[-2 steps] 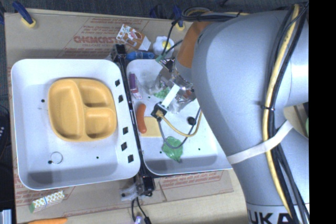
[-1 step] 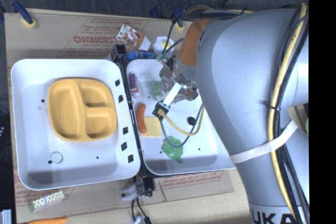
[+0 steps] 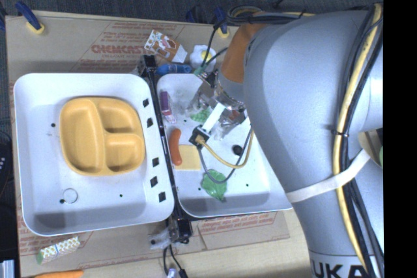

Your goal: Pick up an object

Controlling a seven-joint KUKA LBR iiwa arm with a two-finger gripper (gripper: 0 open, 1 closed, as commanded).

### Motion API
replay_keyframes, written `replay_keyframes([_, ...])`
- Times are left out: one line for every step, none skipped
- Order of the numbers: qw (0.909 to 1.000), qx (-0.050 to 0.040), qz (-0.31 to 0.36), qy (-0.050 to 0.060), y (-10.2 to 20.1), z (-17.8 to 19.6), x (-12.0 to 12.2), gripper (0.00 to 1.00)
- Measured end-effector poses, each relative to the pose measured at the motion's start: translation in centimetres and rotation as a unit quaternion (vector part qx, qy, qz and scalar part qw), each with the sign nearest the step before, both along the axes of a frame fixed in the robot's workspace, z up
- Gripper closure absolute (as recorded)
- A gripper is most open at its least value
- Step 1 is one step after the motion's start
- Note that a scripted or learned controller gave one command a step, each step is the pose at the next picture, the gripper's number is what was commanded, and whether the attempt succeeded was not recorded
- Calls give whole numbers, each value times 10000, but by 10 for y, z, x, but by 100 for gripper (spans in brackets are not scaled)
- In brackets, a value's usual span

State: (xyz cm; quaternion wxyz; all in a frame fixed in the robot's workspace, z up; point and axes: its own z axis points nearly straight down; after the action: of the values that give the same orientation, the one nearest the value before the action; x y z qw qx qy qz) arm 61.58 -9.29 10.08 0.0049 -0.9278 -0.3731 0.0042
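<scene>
The grey arm (image 3: 313, 133) fills the right side of the view and hides most of the right bin (image 3: 257, 200), of which the left strip and near edge show. Its orange band (image 3: 233, 62) shows above the wrist. The gripper (image 3: 212, 115) reaches down over the upper middle of the right bin, in a tangle of metal parts and a yellow cable (image 3: 228, 163), and its state cannot be told from this angle.

The left bin (image 3: 32, 140) lies fully in sight and holds a yellow divided tray (image 3: 101, 135), set left of its centre.

In the right bin, loose items lie along the visible strip: an orange sausage-shaped piece (image 3: 176, 146) close to the left wall, a pale yellow flat piece (image 3: 189, 157) just beside it, a green crumpled object (image 3: 214, 184) nearer the front edge, and a small purple item (image 3: 165, 103) toward the far end. Something pale green lies right under the gripper, too hidden to name.

Small packets (image 3: 159, 44) rest on the cardboard (image 3: 78, 42) beyond the bins, partly blurred.
</scene>
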Motion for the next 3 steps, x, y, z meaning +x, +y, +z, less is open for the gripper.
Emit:
replay_keyframes([10000,10,45,17,1,10,0,100])
replay_keyframes([10000,13,48,23,1,10,0,0])
replay_keyframes([9881,-21,-1539,-13,0,-10,-3,0])
